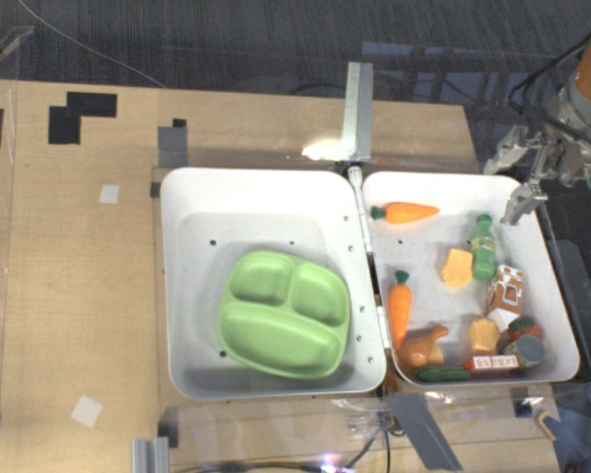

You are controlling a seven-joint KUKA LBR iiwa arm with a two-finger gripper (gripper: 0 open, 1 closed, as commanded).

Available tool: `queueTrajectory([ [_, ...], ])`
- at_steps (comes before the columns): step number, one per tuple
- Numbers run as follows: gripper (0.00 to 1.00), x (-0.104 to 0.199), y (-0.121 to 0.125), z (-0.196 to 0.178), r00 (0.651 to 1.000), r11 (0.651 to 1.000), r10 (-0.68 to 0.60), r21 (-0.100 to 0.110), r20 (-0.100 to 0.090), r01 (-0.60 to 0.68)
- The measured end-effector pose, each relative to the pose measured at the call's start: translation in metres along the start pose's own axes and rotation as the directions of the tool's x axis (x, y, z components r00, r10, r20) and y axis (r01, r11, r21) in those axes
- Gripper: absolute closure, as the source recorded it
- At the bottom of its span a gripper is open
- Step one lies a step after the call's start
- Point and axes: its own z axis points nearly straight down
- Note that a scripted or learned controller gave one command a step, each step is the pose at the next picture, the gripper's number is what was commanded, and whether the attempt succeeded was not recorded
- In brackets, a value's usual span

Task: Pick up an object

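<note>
The gripper (525, 197) hangs over the right bin's (561, 294) far right corner; I cannot tell how it is set. In that bin, one carrot (406, 212) lies by the far edge, another (400, 308) along the left wall. A green tray (284, 313) sits in the left bin (192, 264).

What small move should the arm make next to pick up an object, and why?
Probably lower the gripper down and toward the left, further into the right bin. It sits at that bin's top right corner, above the toys and holding nothing. The green bottle lies nearest to it, with bare floor above it, so it looks like the easiest target.
</note>
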Motion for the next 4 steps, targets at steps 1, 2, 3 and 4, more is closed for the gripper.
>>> queueTrajectory([
  [1, 0.0, -0.008, -0.005, 0.137, 0.978, 0.978, -0.209, -0.006, -0.008, 0.209],
  [2, 0.0, 0.035, 0.008, 0.164, 0.991, 0.991, -0.133, 0.0, 0.002, 0.133],
  [3, 0.0, 0.105, -0.022, 0.162, 0.962, 0.962, -0.272, 0.002, 0.002, 0.272],
  [4, 0.0, 0.129, 0.04, 0.161, 0.967, 0.967, -0.254, 0.002, 0.008, 0.254],
])
